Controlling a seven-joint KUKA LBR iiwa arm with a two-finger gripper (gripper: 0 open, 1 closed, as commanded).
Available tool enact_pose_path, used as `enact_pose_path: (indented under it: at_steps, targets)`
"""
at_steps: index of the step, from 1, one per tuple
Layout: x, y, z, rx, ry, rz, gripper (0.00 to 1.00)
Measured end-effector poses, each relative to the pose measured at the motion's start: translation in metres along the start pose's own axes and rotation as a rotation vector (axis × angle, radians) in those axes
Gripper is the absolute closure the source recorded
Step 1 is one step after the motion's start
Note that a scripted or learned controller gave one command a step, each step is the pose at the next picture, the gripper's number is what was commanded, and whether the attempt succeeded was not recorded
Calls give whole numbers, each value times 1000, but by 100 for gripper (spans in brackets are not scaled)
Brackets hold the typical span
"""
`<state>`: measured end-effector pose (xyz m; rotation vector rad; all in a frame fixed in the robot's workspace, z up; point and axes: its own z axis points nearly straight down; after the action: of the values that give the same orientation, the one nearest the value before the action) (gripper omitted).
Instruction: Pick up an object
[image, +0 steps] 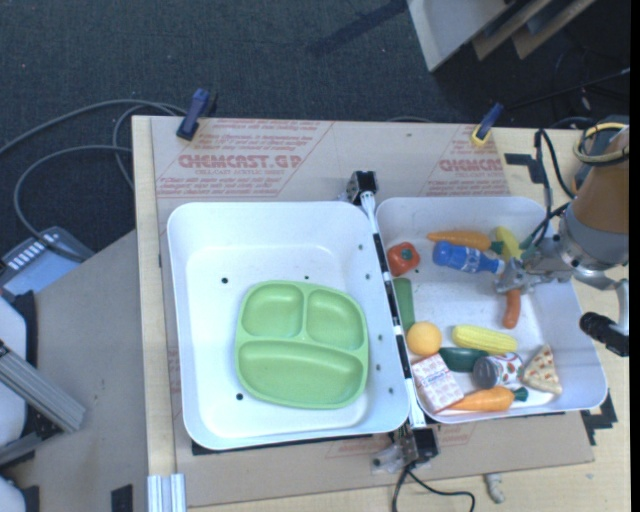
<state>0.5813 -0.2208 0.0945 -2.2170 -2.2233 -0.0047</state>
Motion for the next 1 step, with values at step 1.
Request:
enact_pose_path:
  at_steps: [1]
  targets:
    - [92,5,10,1,-2,1,100]
